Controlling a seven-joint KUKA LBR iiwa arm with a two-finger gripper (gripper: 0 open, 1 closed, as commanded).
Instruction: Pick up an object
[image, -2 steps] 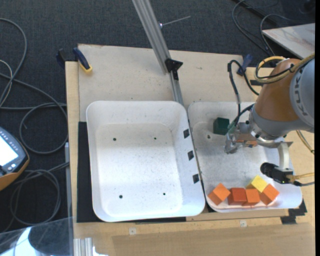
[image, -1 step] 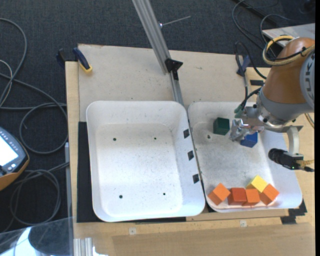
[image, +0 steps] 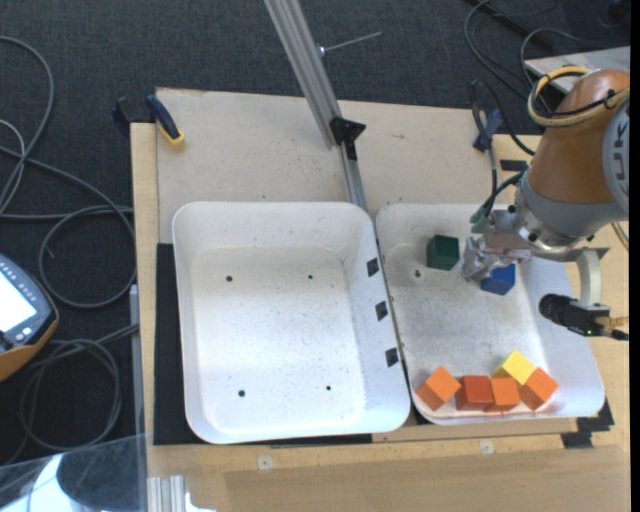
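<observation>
Jaws' state cannot be told; gripper (image: 487, 262) sits over blue block (image: 498, 279), green block (image: 442, 252) at 9 o'clock. Pick seems unfinished.

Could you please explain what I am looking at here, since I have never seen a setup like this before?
This is one picture from a fixed camera above a wooden bench, looking down at a slant. On the bench sit two shallow white bins side by side. The grey and orange shape at the right is a robot arm; its gripper is lowered into the right bin. A blue block sits right at the gripper, but I cannot tell whether it is actually held. Beside it lies a dark green block. Along the near edge of that bin are several orange blocks and a yellow block. The left bin is next to it.
</observation>
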